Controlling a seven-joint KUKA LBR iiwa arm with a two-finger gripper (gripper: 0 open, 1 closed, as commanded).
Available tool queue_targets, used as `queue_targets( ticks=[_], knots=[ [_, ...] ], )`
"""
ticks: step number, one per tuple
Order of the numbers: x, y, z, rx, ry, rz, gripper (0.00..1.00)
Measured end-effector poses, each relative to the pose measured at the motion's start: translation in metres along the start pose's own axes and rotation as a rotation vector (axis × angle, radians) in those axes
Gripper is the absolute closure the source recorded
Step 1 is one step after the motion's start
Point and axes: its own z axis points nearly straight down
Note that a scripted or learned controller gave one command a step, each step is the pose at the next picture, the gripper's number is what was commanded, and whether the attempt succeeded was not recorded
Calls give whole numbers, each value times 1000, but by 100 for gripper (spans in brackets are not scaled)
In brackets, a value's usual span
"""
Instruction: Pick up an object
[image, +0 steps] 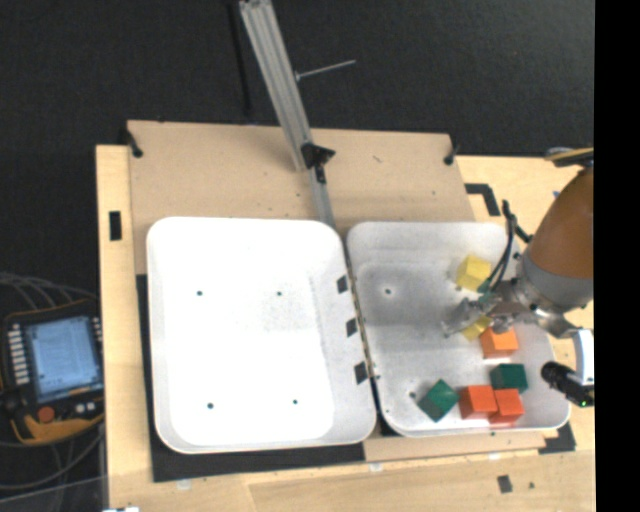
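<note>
Over right bin — gripper low among blocks, beside small yellow block (fingers' spread: cannot tell). Step: approach; next — close, lift.

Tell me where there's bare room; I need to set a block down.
The left bin is bare white floor throughout. In the right bin, only the strip beside the divider is free; blocks and the gripper crowd its right and lower parts.

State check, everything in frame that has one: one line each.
gripper: low in the right bin, fingers not readable
yellow block: lying loose by the gripper
orange block: lying beside the gripper
green block: tilted, near the front wall
orange pair: touching side by side
dark green block: behind the orange pair
handheld screen: lit
</note>
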Motion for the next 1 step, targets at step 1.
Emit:
queue_targets(
  ticks=[1],
  knots=[
    [-1, 2, -14, -8, 0, 7, 100]
  ],
)
